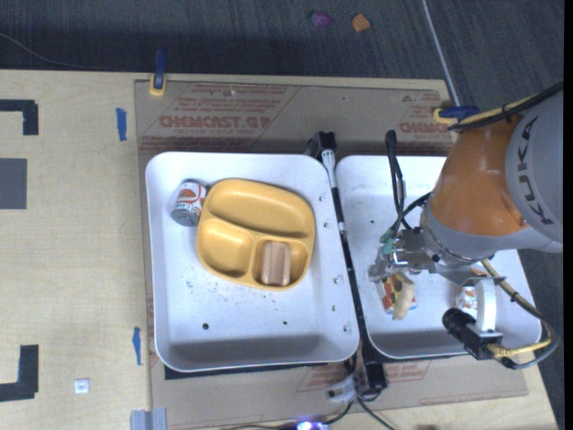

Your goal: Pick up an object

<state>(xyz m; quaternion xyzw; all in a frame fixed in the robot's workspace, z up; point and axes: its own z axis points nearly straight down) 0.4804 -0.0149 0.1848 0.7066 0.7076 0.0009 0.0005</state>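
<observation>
In the right bin (pixel 376 195), my gripper (pixel 394 265) hangs low under the grey and orange arm (pixel 483 186). Just below it in the view lies a small cream and orange object (pixel 402 301) on the bin floor, touching or very near the gripper's tip. The left bin (pixel 179 330) holds a yellow divided plate (pixel 242 213) with a tan block (pixel 274 262) in its lower right compartment. A small red and white can (pixel 187 202) lies on its side against the plate's upper left rim.
A black cable (pixel 395 173) runs down the right bin toward the wrist. A white and black fitting (pixel 476 316) on the arm sits over the bin's lower right corner. The bins' shared wall (pixel 345 258) is close on the gripper's left.
</observation>
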